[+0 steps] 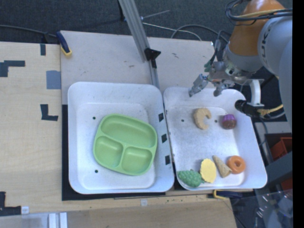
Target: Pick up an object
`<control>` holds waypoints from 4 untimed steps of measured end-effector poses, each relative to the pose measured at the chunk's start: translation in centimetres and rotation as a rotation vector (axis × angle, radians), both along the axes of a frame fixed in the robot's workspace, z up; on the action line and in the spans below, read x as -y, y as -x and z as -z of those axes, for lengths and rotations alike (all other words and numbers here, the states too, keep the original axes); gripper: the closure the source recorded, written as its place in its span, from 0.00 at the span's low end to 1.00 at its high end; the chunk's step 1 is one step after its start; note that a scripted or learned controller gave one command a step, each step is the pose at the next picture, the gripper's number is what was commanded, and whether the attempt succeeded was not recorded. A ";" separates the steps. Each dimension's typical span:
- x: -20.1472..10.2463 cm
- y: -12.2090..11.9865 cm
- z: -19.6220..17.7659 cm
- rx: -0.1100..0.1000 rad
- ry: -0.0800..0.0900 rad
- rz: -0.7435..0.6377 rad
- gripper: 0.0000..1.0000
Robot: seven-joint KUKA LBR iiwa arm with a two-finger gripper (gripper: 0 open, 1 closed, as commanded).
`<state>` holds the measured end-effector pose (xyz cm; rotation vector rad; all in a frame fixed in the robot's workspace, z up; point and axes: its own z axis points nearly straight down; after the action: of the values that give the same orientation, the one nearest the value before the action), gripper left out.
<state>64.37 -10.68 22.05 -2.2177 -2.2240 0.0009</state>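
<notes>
Camera view: the gripper (pixel 207 89) hangs over the far edge of the right bin (pixel 183 141), its two fingers spread apart with nothing between them. One fingertip (pixel 194 91) sits above the bin's far left corner; the other lies nearer the arm. The grey arm (pixel 266 34) with its orange band enters from the right.

Contents of the right bin: a tan croissant-shaped piece (pixel 203 118) lies near the far middle, with a purple round item (pixel 229 121) just beside it on the right. Along the near edge, from left to right, lie a green bumpy item (pixel 190 177), a yellow piece (pixel 207 170), a tan cone-shaped piece (pixel 220 166) and an orange ring (pixel 235 164), close together. None is touched by the gripper.

Left bin (pixel 80 127): a green divided tray (pixel 125 144) with three compartments rests flat in its middle
</notes>
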 end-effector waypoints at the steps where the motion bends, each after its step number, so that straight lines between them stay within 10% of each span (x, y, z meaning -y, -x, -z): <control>1: 0.0 0.0 0.0 0.000 0.000 0.000 0.00; 4: -0.3 0.9 12.5 0.015 0.008 0.001 0.00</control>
<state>63.49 -10.37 9.53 -2.2305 -2.2340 -0.0066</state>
